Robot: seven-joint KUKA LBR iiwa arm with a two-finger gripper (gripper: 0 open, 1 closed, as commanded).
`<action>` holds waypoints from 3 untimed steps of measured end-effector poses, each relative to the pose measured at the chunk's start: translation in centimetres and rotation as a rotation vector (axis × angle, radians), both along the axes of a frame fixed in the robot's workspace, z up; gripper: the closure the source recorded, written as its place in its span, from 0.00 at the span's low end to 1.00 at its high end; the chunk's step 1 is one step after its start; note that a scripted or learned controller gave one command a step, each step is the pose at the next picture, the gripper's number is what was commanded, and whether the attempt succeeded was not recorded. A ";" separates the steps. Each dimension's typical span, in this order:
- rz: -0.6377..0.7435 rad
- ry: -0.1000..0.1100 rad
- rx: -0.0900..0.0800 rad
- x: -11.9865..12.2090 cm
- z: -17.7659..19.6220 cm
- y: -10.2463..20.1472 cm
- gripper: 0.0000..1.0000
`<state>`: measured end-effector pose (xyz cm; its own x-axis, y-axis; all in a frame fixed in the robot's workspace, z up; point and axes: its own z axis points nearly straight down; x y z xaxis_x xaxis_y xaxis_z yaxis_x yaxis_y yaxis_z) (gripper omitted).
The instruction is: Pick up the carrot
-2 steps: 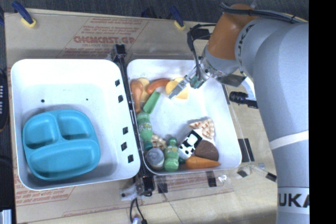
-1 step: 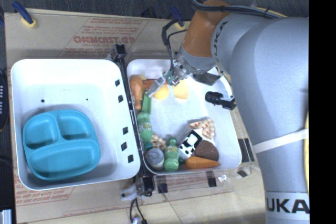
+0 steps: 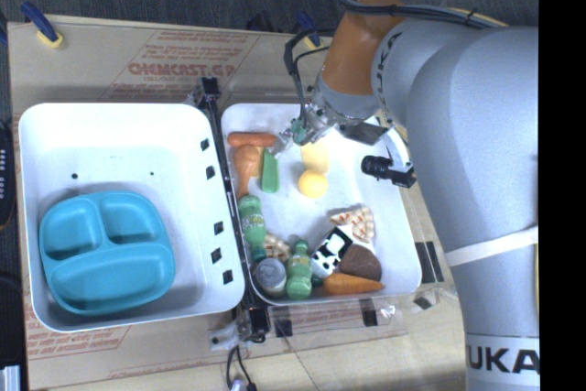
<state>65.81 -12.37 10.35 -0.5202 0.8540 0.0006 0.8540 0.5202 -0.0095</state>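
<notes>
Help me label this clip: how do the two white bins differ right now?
The left bin holds one thing, a blue divided plate lying in its near half; the right bin holds many small items, among them a carrot, a yellow lemon and green bottles. The arm's hand is above the right bin's far end, while no part of the arm is over the left bin. Both are shallow, white and sit side by side.

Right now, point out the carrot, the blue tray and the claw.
carrot (image 3: 351, 285), camera view, middle of its orange body
blue tray (image 3: 106, 249), camera view, central divider
claw (image 3: 299, 134), camera view, between the fingertips
</notes>
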 end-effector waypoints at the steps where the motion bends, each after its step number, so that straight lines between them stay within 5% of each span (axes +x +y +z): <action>1: -0.335 -0.011 -0.001 0.0 9.8 1.2 1.00; 2: -0.393 0.000 0.001 -0.2 8.8 9.4 1.00; 3: -0.609 -0.004 -0.001 -0.2 8.8 19.3 1.00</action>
